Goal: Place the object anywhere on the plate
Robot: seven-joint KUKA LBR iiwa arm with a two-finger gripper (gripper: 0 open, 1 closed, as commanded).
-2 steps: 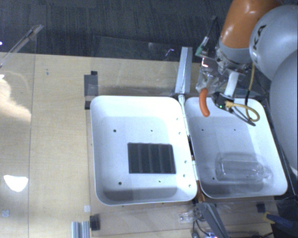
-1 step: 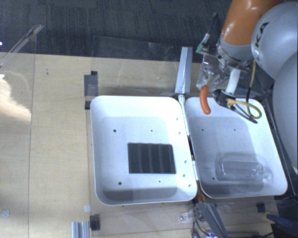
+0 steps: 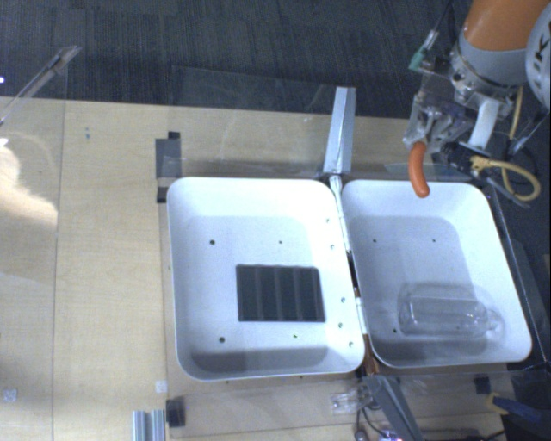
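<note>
Your pincer [image 3: 422,148] sits at the upper right, raised over the far rim of the right bin [image 3: 495,226]. Fingers are closed on the top end of a small orange sausage-shaped object [image 3: 419,173], which hangs down nearly upright from them, its lower end over the bin's far edge. Above the pincer you see the grey wrist and the orange band [image 3: 495,23], with cables and a pale hose looping off to the right.

Right bin: a clear plastic bottle [image 3: 448,312] lies on its side in the near part of the floor, well apart from the hanging object.

Left bin [image 3: 185,258]: a dark rectangular ribbed plate [image 3: 280,293] lies flat near the middle of the floor, slightly toward the near side. Nothing rests on it. The object is well apart from this plate, across the divide between the two bins.

Both bins touch side by side on the pale wooden worktop [image 3: 86,258]. A metal bar [image 3: 340,129] stands behind their join.
</note>
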